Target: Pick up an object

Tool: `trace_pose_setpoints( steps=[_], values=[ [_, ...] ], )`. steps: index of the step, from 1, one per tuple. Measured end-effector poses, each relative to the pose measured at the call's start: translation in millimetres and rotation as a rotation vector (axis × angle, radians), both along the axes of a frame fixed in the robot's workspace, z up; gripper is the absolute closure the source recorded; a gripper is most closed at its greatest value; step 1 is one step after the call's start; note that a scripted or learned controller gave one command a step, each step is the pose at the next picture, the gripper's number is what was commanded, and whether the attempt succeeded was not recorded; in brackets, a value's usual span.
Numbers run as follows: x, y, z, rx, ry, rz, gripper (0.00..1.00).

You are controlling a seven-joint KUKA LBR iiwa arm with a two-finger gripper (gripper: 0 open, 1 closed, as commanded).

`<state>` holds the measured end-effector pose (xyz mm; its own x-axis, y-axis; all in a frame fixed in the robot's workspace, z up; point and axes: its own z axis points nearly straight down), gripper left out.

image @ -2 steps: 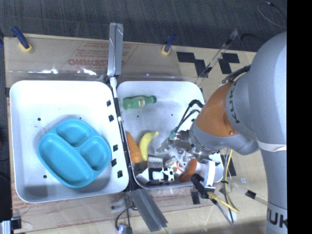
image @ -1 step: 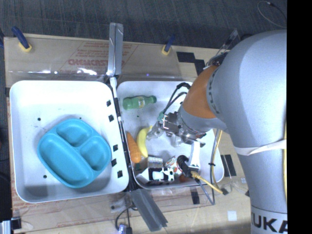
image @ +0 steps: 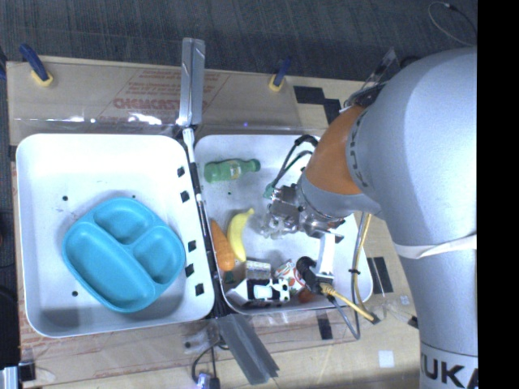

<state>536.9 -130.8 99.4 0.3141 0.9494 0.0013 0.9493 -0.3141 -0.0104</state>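
Approach step: the jaws hang low in the right bin, whether wide or narrow I cannot tell. The banana lies just left of them; next comes a short drop onto it.

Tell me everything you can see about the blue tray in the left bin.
The blue tray is light blue, smooth and looks like plastic. It has rounded corners and three hollow compartments: two smaller ones and one longer one. It lies flat, open side up, turned at an angle to the walls of the left bin, in the bin's lower middle part. All three compartments look empty. It rests on the bin floor and touches no other object.
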Motion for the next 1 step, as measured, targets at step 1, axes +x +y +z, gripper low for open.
trace_pose_setpoints(
  steps=[1],
  values=[
    [-0.1,0.2,-0.1,0.0,0.001,0.0,0.0]
  ],
)
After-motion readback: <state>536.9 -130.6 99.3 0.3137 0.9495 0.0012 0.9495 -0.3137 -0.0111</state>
